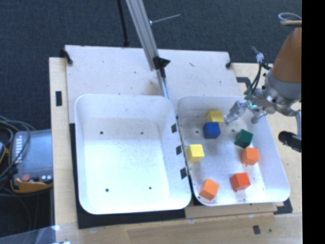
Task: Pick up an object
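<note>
Altogether, seven blocks lay in the right bin (271, 159): two yellow (215, 117) (195, 152), one blue (212, 130), one green (244, 138), three orange (249, 156) (239, 181) (208, 188). The gripper (246, 112) hovered with fingers spread, pinching nothing, above that bin's far side.

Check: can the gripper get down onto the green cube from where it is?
Probably yes. The gripper hangs above the right bin, up and slightly left of the green cube. The cube sits apart from the blue cube and the orange cube, so nothing blocks it.
</note>
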`<action>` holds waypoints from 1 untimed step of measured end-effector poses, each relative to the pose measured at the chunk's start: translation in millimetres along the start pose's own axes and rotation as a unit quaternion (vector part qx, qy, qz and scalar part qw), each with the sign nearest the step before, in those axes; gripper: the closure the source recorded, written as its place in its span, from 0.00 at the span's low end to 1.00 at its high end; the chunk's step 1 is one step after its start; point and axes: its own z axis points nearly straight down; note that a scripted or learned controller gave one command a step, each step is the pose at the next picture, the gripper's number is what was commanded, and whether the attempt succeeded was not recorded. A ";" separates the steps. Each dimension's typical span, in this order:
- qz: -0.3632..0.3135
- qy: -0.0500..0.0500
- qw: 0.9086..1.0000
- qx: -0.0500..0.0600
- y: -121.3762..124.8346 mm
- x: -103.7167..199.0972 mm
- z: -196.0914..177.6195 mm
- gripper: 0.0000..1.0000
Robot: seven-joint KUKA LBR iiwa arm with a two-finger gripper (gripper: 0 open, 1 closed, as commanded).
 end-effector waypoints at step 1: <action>0.002 0.000 1.000 0.002 -10.4 2.6 52.8 0.00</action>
